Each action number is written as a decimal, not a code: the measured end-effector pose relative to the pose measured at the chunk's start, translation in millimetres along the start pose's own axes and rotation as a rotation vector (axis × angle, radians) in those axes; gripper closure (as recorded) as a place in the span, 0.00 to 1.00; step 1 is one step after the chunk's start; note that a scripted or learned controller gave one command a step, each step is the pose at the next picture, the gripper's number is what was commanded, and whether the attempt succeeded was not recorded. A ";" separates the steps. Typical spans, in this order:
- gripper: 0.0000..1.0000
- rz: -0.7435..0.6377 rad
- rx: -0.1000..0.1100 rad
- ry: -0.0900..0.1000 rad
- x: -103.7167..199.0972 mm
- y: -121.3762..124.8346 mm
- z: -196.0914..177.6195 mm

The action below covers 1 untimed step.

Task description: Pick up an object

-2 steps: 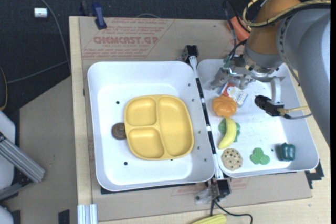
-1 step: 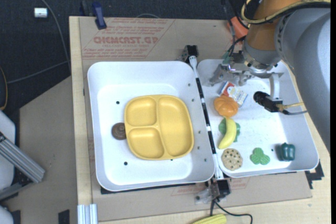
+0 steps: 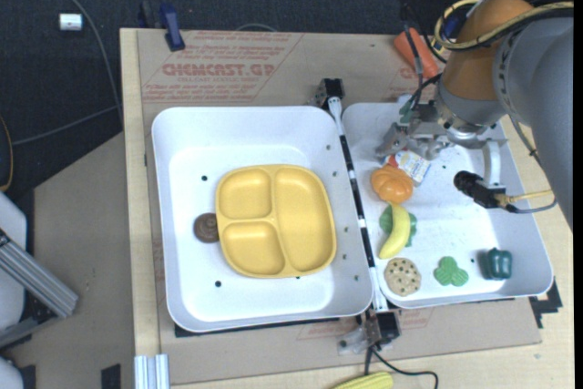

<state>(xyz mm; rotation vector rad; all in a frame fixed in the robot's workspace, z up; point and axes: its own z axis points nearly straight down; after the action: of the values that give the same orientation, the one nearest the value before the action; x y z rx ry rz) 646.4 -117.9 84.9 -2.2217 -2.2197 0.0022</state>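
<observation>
Bins are seen side by side on the desk (image 3: 228, 59) from above: the left bin (image 3: 173, 196) and the right bin (image 3: 537, 273), their inner rims touching along the middle. In the left bin a yellow tray (image 3: 273, 219) with three compartments lies near the centre, and a brown disc (image 3: 206, 228) lies just beside its left edge; open white floor is left around the tray on all sides. In the right bin a banana (image 3: 394, 232) lies near the inner rim, its long axis running near-upright in the view, tilted slightly, with its lower end toward a cookie (image 3: 401, 276). An orange (image 3: 393, 185) lies just above the banana. A green piece (image 3: 449, 271) and a dark green block (image 3: 496, 263) lie along the near rim, well apart from the banana. The claw (image 3: 414, 141) is placed low over the far part of the right bin, just above the orange; whether its fingers are apart or closed cannot be told, and nothing is seen between them. Bare floor is left in the bin's middle.
</observation>
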 end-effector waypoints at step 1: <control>0.00 -0.001 0.000 0.001 24.0 -17.3 0.2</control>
<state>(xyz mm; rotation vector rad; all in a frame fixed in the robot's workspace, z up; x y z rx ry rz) 629.1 -93.9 84.7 -2.2200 -2.2207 0.0006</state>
